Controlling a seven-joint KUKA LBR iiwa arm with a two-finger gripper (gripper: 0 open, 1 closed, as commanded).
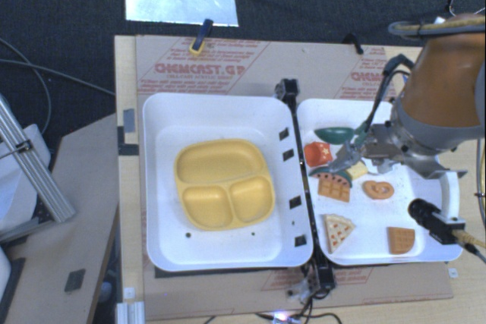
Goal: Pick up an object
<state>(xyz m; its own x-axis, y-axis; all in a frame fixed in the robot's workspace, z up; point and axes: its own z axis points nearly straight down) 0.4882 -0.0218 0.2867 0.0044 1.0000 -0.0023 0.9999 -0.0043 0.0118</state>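
The right white bin (pixel 433 254) holds several toy foods. My gripper (pixel 348 157) hangs low over its upper left part, reaching in from the right. It is just right of a red piece (pixel 317 154) and below a dark green leaf-shaped piece (pixel 334 134). Right under it lie a brown waffle (pixel 334 187) and a pale yellow block (pixel 357 171). A pretzel (pixel 378 190) lies to the right of the waffle. Nothing shows clearly held in the gripper.
A pizza slice (pixel 337 230) and an orange cracker (pixel 401 240) lie near the right bin's front edge. The left white bin (pixel 159 239) holds a yellow three-compartment tray (pixel 225 183). A black divider with clips (pixel 298 178) runs between the bins.
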